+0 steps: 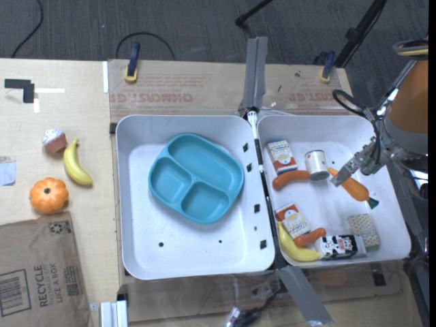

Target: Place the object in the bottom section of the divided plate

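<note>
A blue divided plate (196,177) lies in the left bin (136,244), with three sections and nothing in them. In the right bin (398,240), a toy carrot (354,187) lies tilted, its green tip pointing to the lower right. My gripper (349,172) reaches in from the right and sits right at the carrot's upper left end, touching or just over it. The view does not show whether the carrot is gripped.
The right bin also holds a juice box (281,157), a sausage (291,179), a silver can (315,164), a second box (293,218), a banana (296,247), a milk carton (338,246) and a tan block (363,230). A banana (76,163), a pumpkin (49,195) and a cupcake (54,140) lie on the bench to the left.
</note>
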`<state>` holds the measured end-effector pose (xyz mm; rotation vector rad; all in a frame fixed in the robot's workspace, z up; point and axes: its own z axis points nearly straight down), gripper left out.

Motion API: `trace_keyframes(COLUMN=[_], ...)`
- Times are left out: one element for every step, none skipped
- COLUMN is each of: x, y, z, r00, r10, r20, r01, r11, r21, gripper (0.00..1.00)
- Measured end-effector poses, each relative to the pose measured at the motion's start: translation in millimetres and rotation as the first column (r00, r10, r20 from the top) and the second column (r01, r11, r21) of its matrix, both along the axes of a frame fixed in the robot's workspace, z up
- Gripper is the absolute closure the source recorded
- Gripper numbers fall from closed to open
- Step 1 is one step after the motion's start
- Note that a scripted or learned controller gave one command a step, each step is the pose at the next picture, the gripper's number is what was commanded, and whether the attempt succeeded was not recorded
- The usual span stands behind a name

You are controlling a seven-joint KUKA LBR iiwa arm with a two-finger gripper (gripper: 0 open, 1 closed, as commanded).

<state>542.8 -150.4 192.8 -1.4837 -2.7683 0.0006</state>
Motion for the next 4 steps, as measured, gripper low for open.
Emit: trace_keyframes(x=[26,34,63,63], y=[80,149,227,227], z=[8,-5,-4,-4], r00=[0.996,0.989,0.981,0.981], r10=[-0.093,-0.15,0.195,0.195], r20=[-0.001,-0.005,-0.002,-0.002], r01=[0.093,0.15,-0.195,-0.195], r11=[0.996,0.989,0.981,0.981], r21=[-0.001,-0.002,-0.001,-0.001], gripper=[1.0,1.0,1.0,0.0])
